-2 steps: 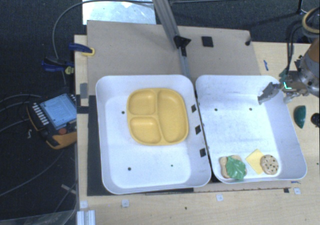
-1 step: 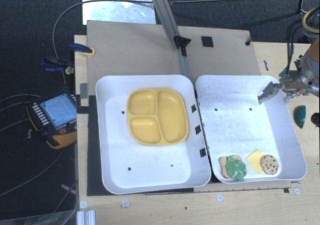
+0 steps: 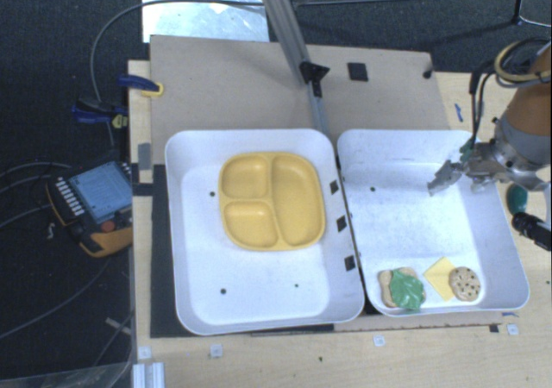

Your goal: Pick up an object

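**A:** Where's the arm from where you're standing?

**B:** Take the right bin (image 3: 405,205) as the marker. The arm (image 3: 526,132) comes in over that bin's right rim, grey with the orange band showing near the top. Its gripper (image 3: 444,178) hangs over the bin's upper half, pointing toward the bin's middle.

**A:** Has it got anything?

**B:** Nothing that I can see between the fingers. The tips look splayed a little, but they're small and blurred from here, so I can't tell how far open the claw really is.

**A:** And the things it could pick?

**B:** All down in the near corner of that same bin, along its lower edge. There's a green leafy piece (image 3: 407,291) lying partly over a tan slice (image 3: 392,278), then a yellow wedge (image 3: 440,276) just beside those, and a speckled cookie (image 3: 465,284) touching or nearly touching the wedge, closest to the bin's lower right corner. They're well apart from the gripper, which sits up toward the bin's far side.

**A:** What's next door?

**B:** The left bin (image 3: 198,291) butts up against the right bin's left rim. A yellow divided plate (image 3: 272,201) with three compartments lies flat in its upper part.

**A:** Anything beyond?

**B:** A slanted metal pole (image 3: 285,20) runs up and away from the right bin's top left corner, and far off past the left bin there's a blue-screened handheld unit (image 3: 97,197) on the dark floor
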Controlling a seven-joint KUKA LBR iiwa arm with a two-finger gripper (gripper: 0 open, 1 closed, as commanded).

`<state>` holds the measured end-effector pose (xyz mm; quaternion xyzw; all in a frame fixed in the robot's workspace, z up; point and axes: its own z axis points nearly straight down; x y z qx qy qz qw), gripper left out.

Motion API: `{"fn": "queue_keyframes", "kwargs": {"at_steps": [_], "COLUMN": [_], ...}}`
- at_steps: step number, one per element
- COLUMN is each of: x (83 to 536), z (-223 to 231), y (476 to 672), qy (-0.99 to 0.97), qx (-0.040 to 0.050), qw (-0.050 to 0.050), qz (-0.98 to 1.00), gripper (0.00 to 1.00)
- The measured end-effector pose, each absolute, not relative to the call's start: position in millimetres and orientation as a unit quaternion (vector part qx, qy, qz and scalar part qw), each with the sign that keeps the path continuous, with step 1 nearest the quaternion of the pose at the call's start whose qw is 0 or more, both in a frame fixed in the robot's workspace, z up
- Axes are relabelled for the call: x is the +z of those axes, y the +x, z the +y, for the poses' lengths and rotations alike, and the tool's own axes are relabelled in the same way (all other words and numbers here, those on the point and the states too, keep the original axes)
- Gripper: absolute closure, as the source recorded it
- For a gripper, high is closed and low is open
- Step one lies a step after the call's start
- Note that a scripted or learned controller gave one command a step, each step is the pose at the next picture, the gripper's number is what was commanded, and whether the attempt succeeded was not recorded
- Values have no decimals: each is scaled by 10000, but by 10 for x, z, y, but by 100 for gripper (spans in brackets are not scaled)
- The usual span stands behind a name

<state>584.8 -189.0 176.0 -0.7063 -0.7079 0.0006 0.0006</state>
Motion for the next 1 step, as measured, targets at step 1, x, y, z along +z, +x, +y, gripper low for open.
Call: {"fn": "queue_keyframes", "kwargs": {"at_steps": [1], "x": [1140], "z": [-1921], "y": [5865], "qy": [-7067], "qx": [6], "qw": [7], "qz": [-7075], "gripper": [0]}}
